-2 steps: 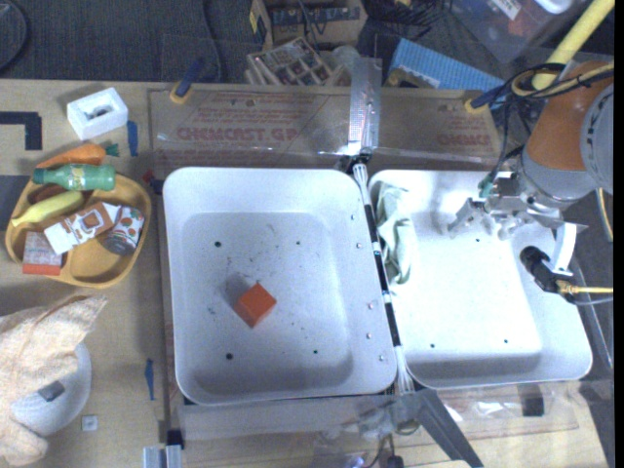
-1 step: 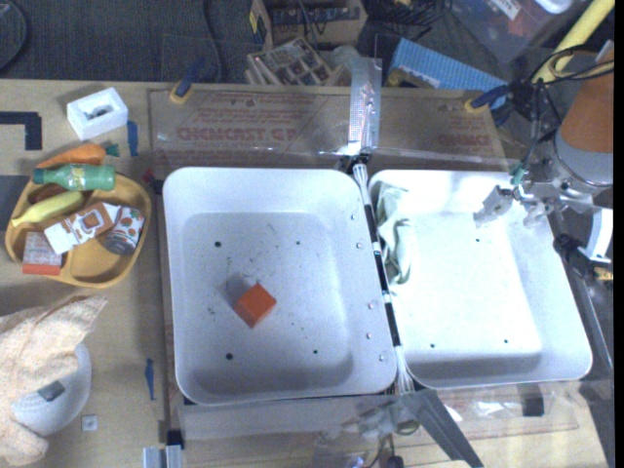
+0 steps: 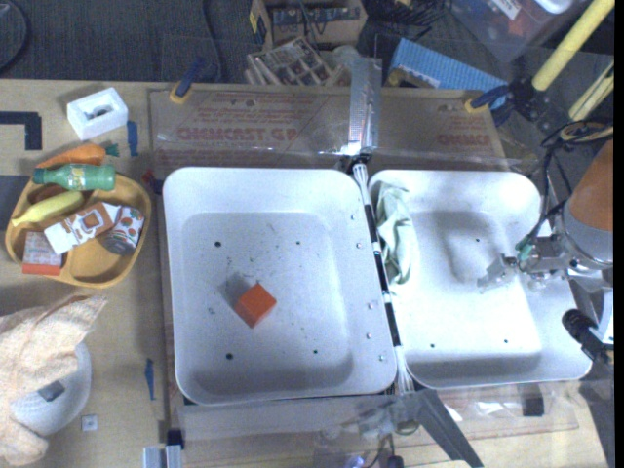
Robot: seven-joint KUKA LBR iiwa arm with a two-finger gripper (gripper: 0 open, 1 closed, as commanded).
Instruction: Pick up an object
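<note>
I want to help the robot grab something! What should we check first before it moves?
1. Something to pick: orange block lies in the left bin. Ok.
2. Block free on all sides, nothing touching it. Ok.
3. Gripper above the block: it hangs over the right bin, so not ok.
4. Gripper ready to grab: cannot tell.
5. Gripper carrying nothing already: cannot tell.
6. Crumpled cloth lies against the right bin's left wall, in the way across. Not ok.
</note>
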